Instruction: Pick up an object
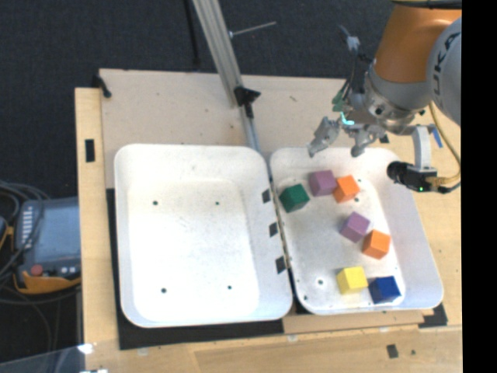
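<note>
Claw (339, 141) spread wide, nothing between its fingers, hovering over the right bin's (419, 231) far rim. Nearest targets just below: purple cube (321, 182) touching orange cube (346, 188). Best bet, I'd say: drop straight, straddle one block only, avoid nudging its neighbour.

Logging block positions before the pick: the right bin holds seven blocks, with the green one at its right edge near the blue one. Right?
Not quite. The camera view shows the green block at the left edge of the right bin, far from the blue block. Seven blocks is correct.
</note>
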Controlling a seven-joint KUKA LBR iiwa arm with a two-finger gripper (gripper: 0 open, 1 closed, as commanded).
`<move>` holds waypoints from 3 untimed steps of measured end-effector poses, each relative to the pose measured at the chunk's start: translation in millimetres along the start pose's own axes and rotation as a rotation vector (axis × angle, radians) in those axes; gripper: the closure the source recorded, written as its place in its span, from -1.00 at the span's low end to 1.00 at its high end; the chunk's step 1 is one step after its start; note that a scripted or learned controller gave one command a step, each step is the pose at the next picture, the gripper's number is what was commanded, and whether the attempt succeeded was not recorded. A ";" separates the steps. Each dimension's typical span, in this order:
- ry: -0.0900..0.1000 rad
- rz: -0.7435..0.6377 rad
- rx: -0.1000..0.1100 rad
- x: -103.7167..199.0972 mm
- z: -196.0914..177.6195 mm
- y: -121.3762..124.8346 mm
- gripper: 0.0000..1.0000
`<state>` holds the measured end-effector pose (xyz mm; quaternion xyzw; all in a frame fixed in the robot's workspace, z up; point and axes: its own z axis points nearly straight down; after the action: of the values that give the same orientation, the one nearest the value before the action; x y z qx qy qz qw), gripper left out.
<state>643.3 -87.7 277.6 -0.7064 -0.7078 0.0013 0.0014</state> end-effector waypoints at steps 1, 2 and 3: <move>0.000 0.000 -0.004 0.0 -2.5 0.7 -1.00; -0.002 0.003 0.000 -6.2 40.8 1.4 -1.00; -0.002 0.004 0.001 -17.7 90.8 1.8 -1.00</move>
<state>644.8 -105.4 186.8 -0.7078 -0.7064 0.0024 0.0012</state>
